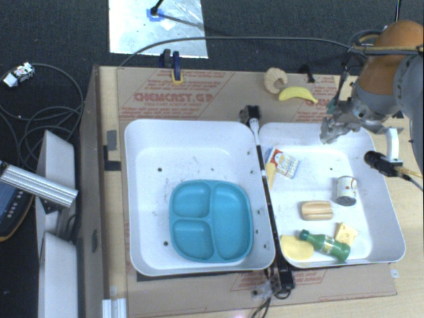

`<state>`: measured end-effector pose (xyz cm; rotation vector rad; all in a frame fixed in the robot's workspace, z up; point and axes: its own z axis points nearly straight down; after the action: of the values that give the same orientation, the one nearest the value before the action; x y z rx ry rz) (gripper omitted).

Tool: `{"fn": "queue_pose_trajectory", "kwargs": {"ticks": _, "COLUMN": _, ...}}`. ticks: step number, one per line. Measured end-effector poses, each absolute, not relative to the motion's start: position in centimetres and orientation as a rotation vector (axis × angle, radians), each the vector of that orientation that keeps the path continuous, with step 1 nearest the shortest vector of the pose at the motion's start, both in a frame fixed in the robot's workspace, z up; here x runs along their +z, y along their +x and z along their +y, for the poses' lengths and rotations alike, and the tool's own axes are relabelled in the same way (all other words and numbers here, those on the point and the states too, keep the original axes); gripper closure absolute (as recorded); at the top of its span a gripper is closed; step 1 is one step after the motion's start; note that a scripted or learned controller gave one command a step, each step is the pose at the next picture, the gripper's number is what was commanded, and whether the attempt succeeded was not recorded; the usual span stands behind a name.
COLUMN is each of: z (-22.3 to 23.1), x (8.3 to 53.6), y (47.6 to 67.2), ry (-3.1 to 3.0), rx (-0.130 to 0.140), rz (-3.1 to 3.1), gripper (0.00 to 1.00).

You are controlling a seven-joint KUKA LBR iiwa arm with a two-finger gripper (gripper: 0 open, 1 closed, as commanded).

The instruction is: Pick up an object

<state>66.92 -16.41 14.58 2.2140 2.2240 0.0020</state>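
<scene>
The right shallow white plastic bin [381, 207] holds six loose objects. A small white, red and yellow carton [285, 163] lies near its back left corner, close to the divide between the bins. A short silver metal can [344, 191] lies on its side toward the right wall. A tan bread-roll-shaped toy [316, 210] rests near the middle, just left of and below the can. Along the front wall a green plastic bottle [325, 244] lies on its side, its cap end touching a pale yellow rounded piece [295, 248] in the front left corner. A yellow cheese-like wedge [346, 232] sits just beside the bottle's other end.

The grey two-finger gripper [331, 130] hangs over the back edge of this bin, apart from every object. Whether it is spread or pressed together cannot be told, and nothing is seen in its grasp.

The left shallow white plastic bin [152, 144] holds a light blue divided plate [211, 219] toward its front.

Behind the bins, on the brown cardboard sheet [199, 91], lie a yellow toy banana [297, 95] and a beige curled piece [275, 79].
</scene>
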Motion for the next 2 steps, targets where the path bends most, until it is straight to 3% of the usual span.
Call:
{"fn": "queue_pose_trajectory", "kwargs": {"ticks": 1, "z": -20.8, "x": 16.3, "y": 66.8, "ry": 2.217, "rx": 0.001, "rz": 2.22, "gripper": 1.0}}
{"fn": "queue_pose_trajectory", "kwargs": {"ticks": 2, "z": -19.0, "x": 14.0, "y": 66.9, "ry": 2.215, "rx": 0.002, "rz": 2.225, "gripper": 1.0}}
